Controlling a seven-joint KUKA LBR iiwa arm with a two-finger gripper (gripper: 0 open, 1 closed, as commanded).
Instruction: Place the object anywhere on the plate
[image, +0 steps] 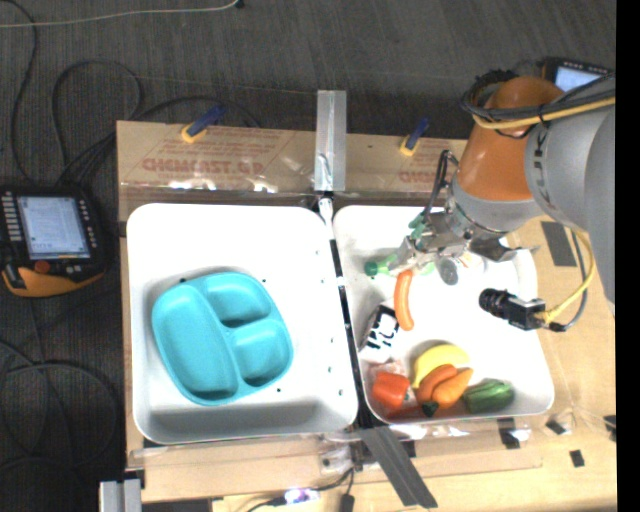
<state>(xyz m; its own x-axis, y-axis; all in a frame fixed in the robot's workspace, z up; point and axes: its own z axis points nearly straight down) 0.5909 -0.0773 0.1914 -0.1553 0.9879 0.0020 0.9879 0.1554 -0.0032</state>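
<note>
A teal divided plate (220, 335) lies in the left white bin (160, 230). Over the upper part of the right bin (535, 360), my gripper (428, 256) hangs from the grey arm with the orange band. An orange carrot (404, 298) with a green top runs down and left from right under the gripper, touching or nearly touching it. The arm hides how the gripper and carrot meet.
Near the right bin's front edge sit a yellow fruit (440, 357), a red pepper (390, 388), a small orange piece (450, 384) and a green piece (488, 396). A black-and-white item (379, 330) lies by the divider. A handheld pendant (48, 235) rests left of the bench.
</note>
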